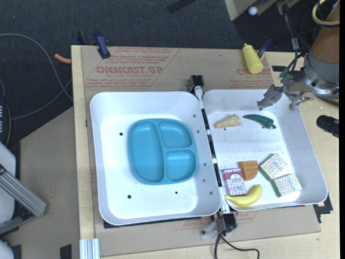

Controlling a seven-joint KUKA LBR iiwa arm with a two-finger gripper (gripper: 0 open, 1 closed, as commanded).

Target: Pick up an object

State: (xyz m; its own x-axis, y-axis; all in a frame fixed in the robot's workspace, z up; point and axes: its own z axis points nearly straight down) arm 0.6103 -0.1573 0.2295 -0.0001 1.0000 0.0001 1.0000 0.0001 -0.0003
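1. Left white plastic bin [108,144] held a light-blue three-compartment plate [161,150], lying flat near its middle.
2. Right white bin [310,161] held a tan wedge-shaped piece [228,122], a dark green curved pod [260,121], a red-and-white packet [234,181], an orange square cracker [248,169], a yellow banana [245,197] and two green-edged packets [280,174].
3. Tool [280,97] hovered over that bin's far right corner, fingers spread, grasping nothing.
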